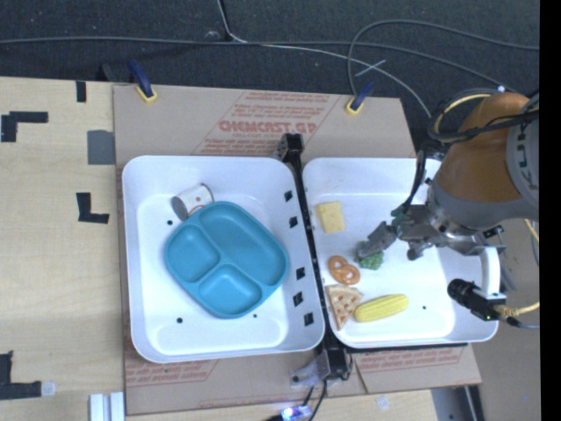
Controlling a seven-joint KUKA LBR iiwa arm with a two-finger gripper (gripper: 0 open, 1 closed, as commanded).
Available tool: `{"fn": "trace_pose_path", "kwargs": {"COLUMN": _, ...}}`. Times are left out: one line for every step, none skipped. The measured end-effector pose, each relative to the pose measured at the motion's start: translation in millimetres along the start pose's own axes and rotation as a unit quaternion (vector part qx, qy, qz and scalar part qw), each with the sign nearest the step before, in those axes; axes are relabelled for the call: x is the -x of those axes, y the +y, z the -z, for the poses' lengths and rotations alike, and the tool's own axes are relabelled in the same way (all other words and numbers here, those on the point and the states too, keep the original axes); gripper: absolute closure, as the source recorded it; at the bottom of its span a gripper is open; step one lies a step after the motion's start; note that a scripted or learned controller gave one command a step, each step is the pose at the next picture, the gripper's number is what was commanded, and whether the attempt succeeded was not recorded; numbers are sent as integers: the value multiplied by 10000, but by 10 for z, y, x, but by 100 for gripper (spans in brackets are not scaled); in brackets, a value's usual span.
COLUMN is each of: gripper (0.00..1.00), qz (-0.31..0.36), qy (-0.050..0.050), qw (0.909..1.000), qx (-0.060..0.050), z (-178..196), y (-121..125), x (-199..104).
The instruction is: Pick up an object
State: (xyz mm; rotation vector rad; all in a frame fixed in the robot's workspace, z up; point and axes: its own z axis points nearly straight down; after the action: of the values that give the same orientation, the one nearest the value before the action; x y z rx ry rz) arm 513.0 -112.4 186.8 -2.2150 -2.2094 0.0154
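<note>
My gripper (394, 246) hangs low over the middle of the right bin (438, 327), open, its two grey fingers spread apart. The left fingertip (372, 243) touches or sits just above a small green broccoli-like piece (373, 260); the piece lies at that tip, not between the fingers. A yellow cheese block (330, 217) lies up and left of it. A pretzel (344, 271), a waffle-like wedge (343, 304) and a corn cob (379, 307) lie along the bin's lower left.
The left bin (145, 323) holds a blue divided plate (226, 258) and a small white cup (192, 202) on its side. A black divider (301, 235) with clips runs between the bins. Cables trail over the arm at the right.
</note>
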Motion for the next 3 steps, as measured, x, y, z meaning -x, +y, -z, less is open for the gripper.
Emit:
{"fn": "trace_pose_path", "kwargs": {"gripper": 0, "qz": 21, "qy": -8, "qw": 10000, "qx": 69, "z": 73, "y": 31, "x": -4}}
{"fn": "trace_pose_path", "kwargs": {"gripper": 0, "qz": 16, "qy": -7, "qw": 10000, "qx": 46, "z": -556, "y": -11, "x": -49}}
{"fn": "trace_pose_path", "kwargs": {"gripper": 0, "qz": 19, "qy": -18, "qw": 10000, "qx": 75, "z": -1043, "y": -5, "x": -52}}
